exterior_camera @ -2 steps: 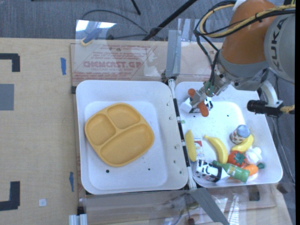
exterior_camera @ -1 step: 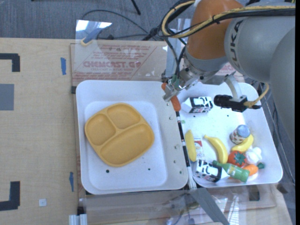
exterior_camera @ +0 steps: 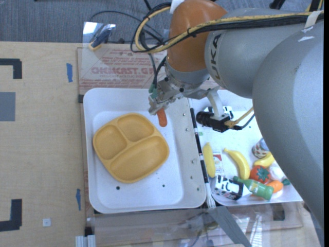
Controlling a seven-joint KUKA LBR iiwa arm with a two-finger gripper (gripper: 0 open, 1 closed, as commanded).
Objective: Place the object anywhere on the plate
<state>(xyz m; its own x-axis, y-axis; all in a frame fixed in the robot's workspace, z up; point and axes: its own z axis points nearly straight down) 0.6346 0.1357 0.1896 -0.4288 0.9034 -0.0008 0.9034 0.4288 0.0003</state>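
Observation:
A yellow three-compartment plate (exterior_camera: 131,146) lies in the left white bin (exterior_camera: 175,189), toward its left half. My gripper (exterior_camera: 158,110) hangs over the bin's back right area, just past the plate's upper right rim. A small orange-red stick-shaped object (exterior_camera: 162,119) pokes down from between its fingers, so the gripper is shut on it. The object sits above bare bin floor beside the plate's rim, not over a compartment. The arm's orange band and grey body hide the bin's back right corner.
The right bin (exterior_camera: 288,197) holds a banana (exterior_camera: 239,162), a long yellow piece (exterior_camera: 208,160), a green bottle-shaped toy (exterior_camera: 260,190), red and orange toy food (exterior_camera: 259,174) and a black-and-white item (exterior_camera: 226,185). A ridge (exterior_camera: 198,153) divides the bins.

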